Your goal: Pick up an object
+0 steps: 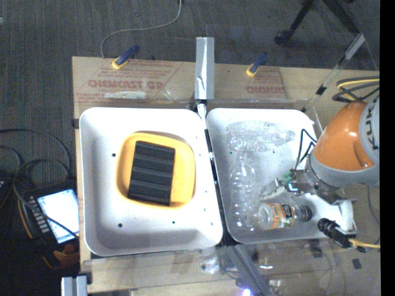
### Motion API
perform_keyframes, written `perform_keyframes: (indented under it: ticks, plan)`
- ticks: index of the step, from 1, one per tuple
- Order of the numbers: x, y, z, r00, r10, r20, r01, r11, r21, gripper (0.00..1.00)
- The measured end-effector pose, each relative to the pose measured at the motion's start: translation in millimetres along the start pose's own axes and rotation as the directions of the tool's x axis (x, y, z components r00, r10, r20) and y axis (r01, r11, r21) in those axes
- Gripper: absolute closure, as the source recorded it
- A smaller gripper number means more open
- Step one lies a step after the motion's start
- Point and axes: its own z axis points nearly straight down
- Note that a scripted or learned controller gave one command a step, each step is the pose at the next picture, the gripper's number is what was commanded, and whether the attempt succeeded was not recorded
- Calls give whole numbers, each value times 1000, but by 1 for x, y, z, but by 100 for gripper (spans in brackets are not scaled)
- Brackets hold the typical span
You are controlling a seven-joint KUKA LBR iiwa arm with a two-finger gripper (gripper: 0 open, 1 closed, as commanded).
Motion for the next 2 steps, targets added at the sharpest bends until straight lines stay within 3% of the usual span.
perform_keyframes:
  ticks: [1,2]
  plan:
    - [-25,71,9,999,-52,6,52,998,-16,0]
    - [-32,151,11,995,-99,8,99,995,-4,0]
